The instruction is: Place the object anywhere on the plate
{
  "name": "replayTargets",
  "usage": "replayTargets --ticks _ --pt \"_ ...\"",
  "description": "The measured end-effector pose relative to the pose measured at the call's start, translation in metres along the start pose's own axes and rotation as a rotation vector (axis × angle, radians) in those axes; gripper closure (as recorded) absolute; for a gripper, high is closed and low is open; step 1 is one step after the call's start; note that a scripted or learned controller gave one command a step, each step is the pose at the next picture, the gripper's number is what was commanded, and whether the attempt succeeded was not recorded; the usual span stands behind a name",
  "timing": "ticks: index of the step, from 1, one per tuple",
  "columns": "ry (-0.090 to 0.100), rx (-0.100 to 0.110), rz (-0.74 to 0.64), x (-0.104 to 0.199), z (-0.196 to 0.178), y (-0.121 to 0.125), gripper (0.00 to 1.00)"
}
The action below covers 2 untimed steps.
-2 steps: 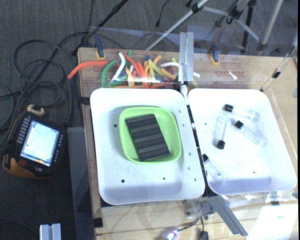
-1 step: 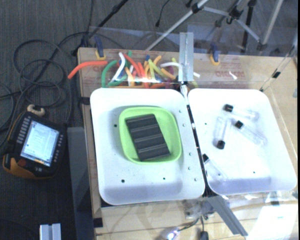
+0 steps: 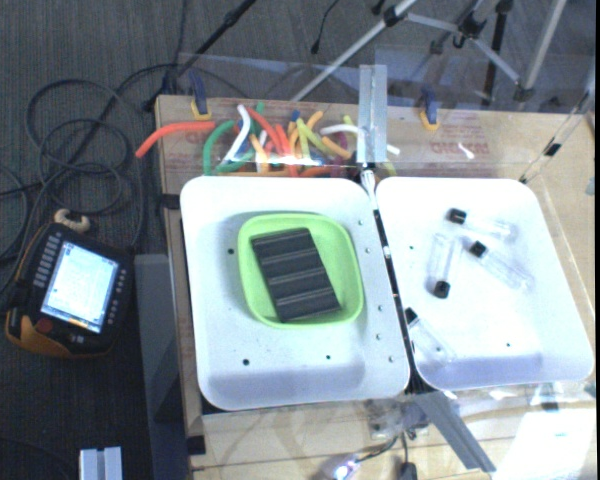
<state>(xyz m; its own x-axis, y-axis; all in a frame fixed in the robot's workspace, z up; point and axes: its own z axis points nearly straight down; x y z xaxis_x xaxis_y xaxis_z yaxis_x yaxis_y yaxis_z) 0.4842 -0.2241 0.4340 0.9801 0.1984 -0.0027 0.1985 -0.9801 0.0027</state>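
1. The table (image 3: 280,133) is pale wood and carries two shallow white bins side by side, their inner rims touching.
2. The left bin (image 3: 210,348) holds a green plate (image 3: 252,240) in its middle.
3. A dark ribbed block (image 3: 295,274) lies flat on the plate, slightly turned, inside the green rim.
4. The right bin (image 3: 540,348) holds several clear vials with black caps (image 3: 442,265), scattered toward its far and left parts, one near its left front edge.
5. A tangle of coloured tubes (image 3: 270,140) lies along the table's far edge, behind the left bin.
6. A handheld control pendant (image 3: 72,290) rests on dark carpet left of the table, among black cables.
7. Tripod legs (image 3: 450,18) stand beyond the far edge.
8. The end effector's state: cannot tell.
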Motion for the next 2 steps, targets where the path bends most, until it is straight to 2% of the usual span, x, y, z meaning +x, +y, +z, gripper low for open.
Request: replayTargets --ticks 2 --pt "0.0 0.0 0.0 0.0 0.0 -0.0001 0.0"
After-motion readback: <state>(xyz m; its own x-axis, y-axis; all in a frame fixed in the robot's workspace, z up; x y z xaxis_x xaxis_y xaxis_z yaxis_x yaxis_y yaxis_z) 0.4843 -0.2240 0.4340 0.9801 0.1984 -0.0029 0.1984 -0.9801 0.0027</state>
